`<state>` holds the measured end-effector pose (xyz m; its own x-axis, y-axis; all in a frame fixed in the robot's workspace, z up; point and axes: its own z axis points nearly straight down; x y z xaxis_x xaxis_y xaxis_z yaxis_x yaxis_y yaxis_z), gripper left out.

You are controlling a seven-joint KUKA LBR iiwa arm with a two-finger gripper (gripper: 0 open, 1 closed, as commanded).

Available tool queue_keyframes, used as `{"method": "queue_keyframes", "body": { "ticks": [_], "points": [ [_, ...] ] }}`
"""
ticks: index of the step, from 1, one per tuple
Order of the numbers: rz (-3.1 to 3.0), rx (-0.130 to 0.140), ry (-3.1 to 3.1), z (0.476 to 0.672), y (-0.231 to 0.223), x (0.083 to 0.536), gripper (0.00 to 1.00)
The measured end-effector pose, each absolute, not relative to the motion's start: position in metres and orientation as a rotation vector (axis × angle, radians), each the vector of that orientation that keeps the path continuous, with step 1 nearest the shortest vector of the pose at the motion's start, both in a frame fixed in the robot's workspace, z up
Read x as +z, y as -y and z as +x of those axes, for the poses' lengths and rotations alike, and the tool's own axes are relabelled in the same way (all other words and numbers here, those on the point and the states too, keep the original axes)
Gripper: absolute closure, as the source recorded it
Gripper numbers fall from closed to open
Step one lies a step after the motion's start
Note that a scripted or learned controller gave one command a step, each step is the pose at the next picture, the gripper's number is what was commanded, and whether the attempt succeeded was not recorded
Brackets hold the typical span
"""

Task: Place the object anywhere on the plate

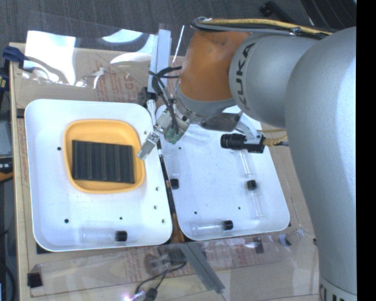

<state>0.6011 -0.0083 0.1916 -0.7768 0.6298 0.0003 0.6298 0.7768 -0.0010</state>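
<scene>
A yellow plate [100,132] with rounded corners lies in the left white bin [44,218]. A black ribbed rectangular object [103,162] rests flat on the plate, filling most of its middle. My gripper [148,145] hangs just beyond the plate's right rim, near the wall between the two bins. It sits beside the black object, a short way to its right, and apart from it. The grey arm with its orange band [207,68] reaches in from the right above the right bin's far edge.
The right white bin [207,193] holds clear tubes with black caps: one [210,228] along its near wall and two [249,171] at its right side. Another clear tube [103,235] lies at the left bin's near edge. A black cylinder [235,141] juts from the wrist.
</scene>
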Motion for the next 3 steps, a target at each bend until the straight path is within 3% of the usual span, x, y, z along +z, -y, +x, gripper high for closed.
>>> {"method": "queue_keyframes", "body": {
  "ticks": [1,2,3],
  "points": [
    [-1.05,0.001,2.961,0.602,0.009,0.202,1.0],
    [-1.014,-0.002,2.974,0.58,-0.03,0.25,1.0],
    [-1.01,-0.003,2.975,0.581,-0.03,0.26,1.0]
  ]
}}
